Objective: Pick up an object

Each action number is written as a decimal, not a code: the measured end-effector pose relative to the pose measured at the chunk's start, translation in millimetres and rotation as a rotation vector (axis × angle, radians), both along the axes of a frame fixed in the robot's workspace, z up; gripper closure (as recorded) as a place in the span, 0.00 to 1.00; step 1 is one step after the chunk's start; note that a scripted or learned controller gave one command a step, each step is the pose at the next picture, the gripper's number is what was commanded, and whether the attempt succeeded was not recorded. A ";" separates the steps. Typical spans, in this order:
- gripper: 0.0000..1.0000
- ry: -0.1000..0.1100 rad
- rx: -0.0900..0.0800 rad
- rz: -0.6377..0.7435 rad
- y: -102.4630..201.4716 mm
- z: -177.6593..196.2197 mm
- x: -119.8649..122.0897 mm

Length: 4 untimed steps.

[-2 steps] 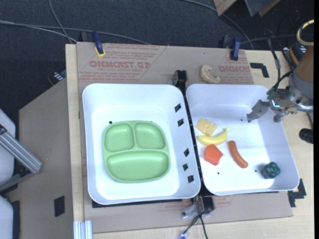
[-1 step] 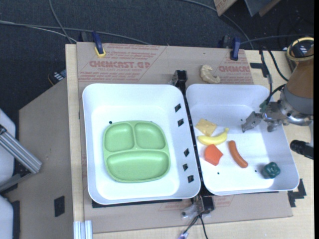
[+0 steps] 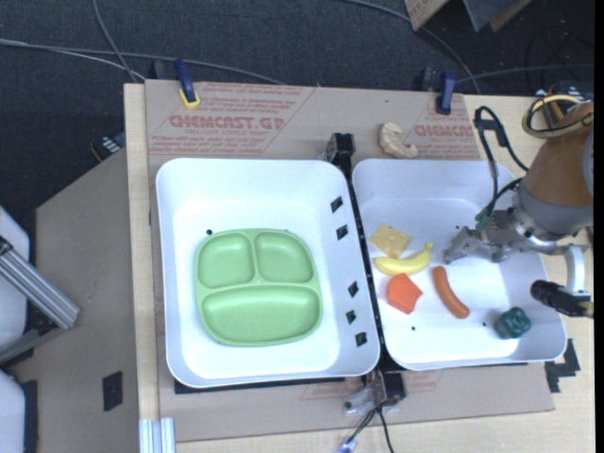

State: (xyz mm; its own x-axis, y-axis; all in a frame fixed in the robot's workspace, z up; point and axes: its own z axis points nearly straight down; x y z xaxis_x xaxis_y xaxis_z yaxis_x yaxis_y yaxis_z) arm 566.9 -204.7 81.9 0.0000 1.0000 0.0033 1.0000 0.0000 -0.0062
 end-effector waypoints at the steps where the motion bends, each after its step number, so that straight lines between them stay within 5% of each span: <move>1: 1.00 -0.007 -0.002 0.000 -0.7 14.7 1.9; 4: 1.00 -0.013 -0.006 0.001 -5.0 149.5 -5.5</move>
State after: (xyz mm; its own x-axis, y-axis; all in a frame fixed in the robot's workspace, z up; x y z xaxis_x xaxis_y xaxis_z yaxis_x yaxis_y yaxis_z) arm 561.4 -209.8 231.4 -0.0010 1.0000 -0.0025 1.0000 0.0010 0.0063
